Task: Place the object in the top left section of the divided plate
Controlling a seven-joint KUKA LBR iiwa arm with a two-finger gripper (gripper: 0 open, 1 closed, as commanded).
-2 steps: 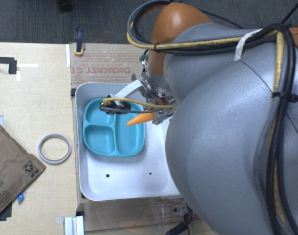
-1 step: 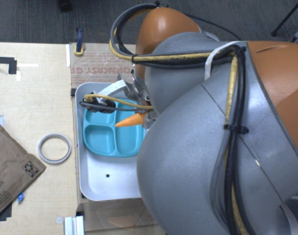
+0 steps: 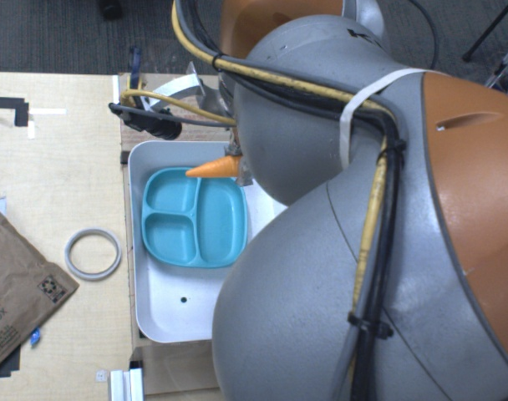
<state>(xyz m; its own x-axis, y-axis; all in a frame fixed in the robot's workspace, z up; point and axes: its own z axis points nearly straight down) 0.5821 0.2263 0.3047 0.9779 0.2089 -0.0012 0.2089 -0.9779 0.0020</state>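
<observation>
An orange carrot (image 3: pixel 214 169) juts out from under the grey arm (image 3: pixel 321 140) over the top edge of the blue divided plate (image 3: pixel 195 218), its tip pointing left.

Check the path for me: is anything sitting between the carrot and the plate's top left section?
Nothing visible. The orange carrot pokes out from under the arm over the blue divided plate at its top rim, and the plate's compartments look bare.
</observation>
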